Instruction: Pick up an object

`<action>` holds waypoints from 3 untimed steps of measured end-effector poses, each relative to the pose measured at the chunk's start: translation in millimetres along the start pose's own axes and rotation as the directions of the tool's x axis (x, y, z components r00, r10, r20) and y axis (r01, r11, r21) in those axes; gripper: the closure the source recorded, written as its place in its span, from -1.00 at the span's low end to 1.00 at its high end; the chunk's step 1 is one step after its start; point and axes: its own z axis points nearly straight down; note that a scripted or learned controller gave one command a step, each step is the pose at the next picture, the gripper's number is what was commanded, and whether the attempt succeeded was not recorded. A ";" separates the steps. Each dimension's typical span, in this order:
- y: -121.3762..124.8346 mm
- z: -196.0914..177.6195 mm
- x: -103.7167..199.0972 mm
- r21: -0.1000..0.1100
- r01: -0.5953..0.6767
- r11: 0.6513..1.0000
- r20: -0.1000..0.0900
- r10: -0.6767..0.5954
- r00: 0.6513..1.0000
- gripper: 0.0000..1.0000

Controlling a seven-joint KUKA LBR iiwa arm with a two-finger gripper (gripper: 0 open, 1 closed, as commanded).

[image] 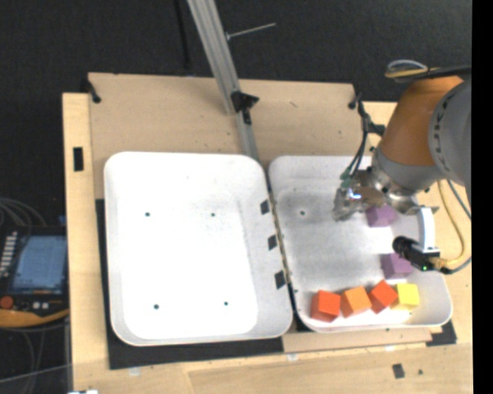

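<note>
The small purple block lies in the right white bin, toward its far right side, just beside the tip of the two-finger gripper. It looks like a light, stiff cube, foam or painted wood by my guess, unlikely to dent or break; its flat sides should take a pinch well, best across two opposite faces near the middle. Part of it is tucked under the wrist, so its full outline is hard to read. Whether the pincer is spread or closed I cannot tell, since it is small and blurred from up here, and nothing can be seen caught in it.

A second purple block sits a little nearer, close to a black fitting on the arm. Along the bin's near wall runs a row of four: a red-orange block, an orange block, a red block tipped on a corner, and a yellow block, each touching its neighbour. The grey arm with its orange band is cut off at the right. The left white bin lies alongside.
</note>
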 end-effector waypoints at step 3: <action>-11.7 -73.8 58.8 0.004 0.010 1.000 -0.003 -0.010 1.000 1.00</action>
